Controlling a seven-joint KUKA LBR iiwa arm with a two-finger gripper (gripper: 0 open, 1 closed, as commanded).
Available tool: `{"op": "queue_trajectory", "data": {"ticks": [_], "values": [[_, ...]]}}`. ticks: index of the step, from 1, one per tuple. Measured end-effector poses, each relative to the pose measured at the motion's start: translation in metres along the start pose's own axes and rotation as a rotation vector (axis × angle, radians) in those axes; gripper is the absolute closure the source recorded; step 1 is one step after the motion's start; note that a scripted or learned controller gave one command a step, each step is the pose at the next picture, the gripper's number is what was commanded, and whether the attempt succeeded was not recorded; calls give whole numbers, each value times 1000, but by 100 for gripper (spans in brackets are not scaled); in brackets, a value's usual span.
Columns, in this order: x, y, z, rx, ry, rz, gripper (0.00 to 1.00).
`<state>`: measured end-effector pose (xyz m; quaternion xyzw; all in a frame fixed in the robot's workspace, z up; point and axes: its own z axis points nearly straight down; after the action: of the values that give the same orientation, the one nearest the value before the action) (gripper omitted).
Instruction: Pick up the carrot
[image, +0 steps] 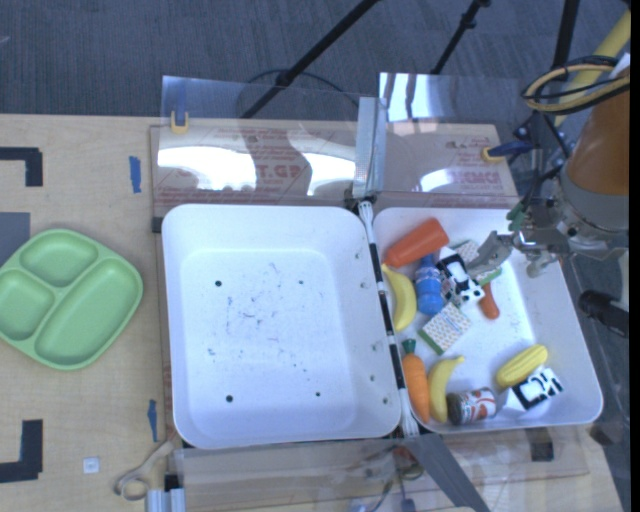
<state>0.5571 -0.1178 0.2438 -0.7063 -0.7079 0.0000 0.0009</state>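
A small orange carrot with a green top lies along the left wall of the right bin, near its front. A larger orange cone-shaped piece rests at the back left of that bin. My gripper hangs over the middle of the right bin, just above a black-and-white toy. It is well behind and to the right of the small carrot, and nothing shows in its grasp.
The right bin also holds bananas, a blue item, a checked block, a can and a black-and-white cube. The left bin adjoins it. A green divided plate sits far left.
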Motion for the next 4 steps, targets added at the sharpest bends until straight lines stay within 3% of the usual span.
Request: {"op": "queue_trajectory", "data": {"ticks": [1, 2, 3, 4], "values": [[33, -16, 48, 0, 0, -325, 0], [56, 39, -32, -7, -4, -578, 0], [56, 40, -43, -13, -6, -577, 100], [56, 40, -43, -13, -6, -577, 0]]}}
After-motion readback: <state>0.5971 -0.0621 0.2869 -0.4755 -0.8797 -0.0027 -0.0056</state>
